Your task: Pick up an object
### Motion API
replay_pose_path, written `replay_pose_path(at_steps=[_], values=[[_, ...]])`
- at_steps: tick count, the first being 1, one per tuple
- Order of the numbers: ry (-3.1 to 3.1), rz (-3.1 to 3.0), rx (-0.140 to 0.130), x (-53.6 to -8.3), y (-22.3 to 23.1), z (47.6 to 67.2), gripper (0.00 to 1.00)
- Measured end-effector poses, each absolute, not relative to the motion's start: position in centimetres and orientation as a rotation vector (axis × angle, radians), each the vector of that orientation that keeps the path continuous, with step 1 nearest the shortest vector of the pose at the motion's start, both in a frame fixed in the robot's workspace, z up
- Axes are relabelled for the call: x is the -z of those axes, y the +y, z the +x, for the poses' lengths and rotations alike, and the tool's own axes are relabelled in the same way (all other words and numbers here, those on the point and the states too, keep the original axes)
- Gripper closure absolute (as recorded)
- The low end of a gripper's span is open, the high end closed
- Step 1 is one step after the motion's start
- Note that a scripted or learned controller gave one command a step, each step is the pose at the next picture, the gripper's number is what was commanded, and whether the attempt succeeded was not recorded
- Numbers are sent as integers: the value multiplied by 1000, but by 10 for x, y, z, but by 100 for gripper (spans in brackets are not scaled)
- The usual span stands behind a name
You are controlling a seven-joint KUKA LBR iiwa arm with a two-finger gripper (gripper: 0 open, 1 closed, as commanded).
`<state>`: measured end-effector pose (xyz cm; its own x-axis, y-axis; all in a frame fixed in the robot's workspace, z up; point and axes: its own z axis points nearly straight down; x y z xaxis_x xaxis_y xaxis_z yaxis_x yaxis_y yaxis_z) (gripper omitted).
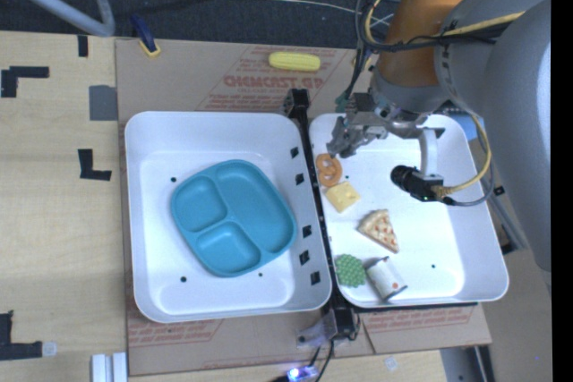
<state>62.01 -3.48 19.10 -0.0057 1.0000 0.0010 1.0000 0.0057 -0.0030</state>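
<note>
The right bin (448, 192) holds several small items. An orange pretzel (329, 167) lies by its left wall, with a yellow block (343, 197) just below it. Toward the front are a pizza slice (380, 230), a green piece (349, 269) and a small white can (387, 278) on its side. My gripper (349, 139) hangs over the bin's upper left part, just above and to the right of the pretzel. It is open, with nothing between its fingers.
In the left bin (152, 192) lies a blue divided plate (235, 216). A yellow item (294, 61) rests on the cardboard behind the bins. A black cable fitting (416, 182) on the arm hangs over the middle of the right bin.
</note>
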Motion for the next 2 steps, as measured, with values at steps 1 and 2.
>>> replay_pose_path(at_steps=[1,2], values=[[-2228,-2211,1,-196,30,622,100],[-2228,-2211,0,-205,89,611,100]])
